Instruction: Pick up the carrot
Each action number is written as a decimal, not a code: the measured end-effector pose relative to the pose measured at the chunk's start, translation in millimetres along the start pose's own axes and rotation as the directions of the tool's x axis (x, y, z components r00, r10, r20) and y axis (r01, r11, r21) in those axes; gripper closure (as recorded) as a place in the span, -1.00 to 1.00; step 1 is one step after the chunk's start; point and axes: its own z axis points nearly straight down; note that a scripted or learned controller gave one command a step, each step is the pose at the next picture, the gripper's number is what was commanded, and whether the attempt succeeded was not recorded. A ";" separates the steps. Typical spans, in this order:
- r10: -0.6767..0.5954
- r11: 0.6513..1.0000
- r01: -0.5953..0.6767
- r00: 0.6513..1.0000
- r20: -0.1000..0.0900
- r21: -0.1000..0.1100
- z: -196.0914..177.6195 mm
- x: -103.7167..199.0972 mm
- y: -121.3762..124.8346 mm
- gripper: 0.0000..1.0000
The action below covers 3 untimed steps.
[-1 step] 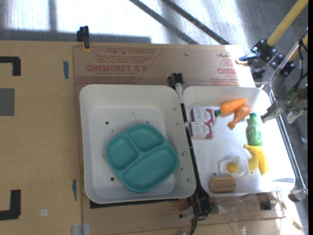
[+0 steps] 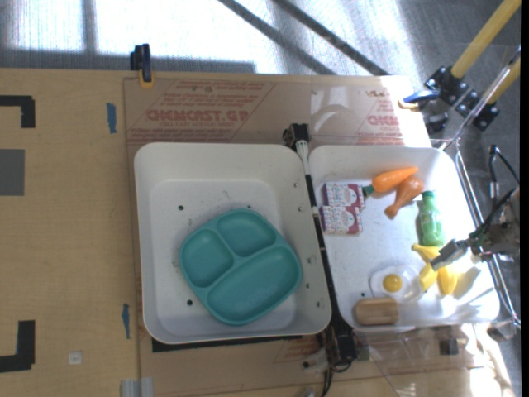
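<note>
Carrot (image 2: pixel 394 178) lying near right bin's (image 2: pixel 331 165) far wall beside a drumstick (image 2: pixel 402 198), gripper (image 2: pixel 450 255) low over the banana (image 2: pixel 427 265), finger state impossible to tell

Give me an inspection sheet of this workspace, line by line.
Surface: two shallow white bins side by side, left bin and right bin, on a brown board.
Job's things: carrot lies in the right bin's far part, untouched, green end toward the pink carton.
Clutter: teal divided plate in the left bin; in the right bin a pink carton, drumstick, green bottle, fried egg, bread piece and yellow pieces.
Grippers: gripper low over the right bin's near right corner, above the yellow pieces, well away from the carrot.
Cables: dark cable at the right edge.
Surroundings: clamps on the board's far edge; blue tape marks.
</note>
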 end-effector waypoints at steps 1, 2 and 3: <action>-0.001 1.000 0.001 1.000 0.004 -0.018 57.3 13.4 8.8 -1.00; 0.068 0.997 -0.068 0.998 0.008 -0.021 65.3 78.2 40.8 -1.00; 0.014 1.000 -0.014 1.000 0.010 -0.022 -116.5 39.3 92.5 -1.00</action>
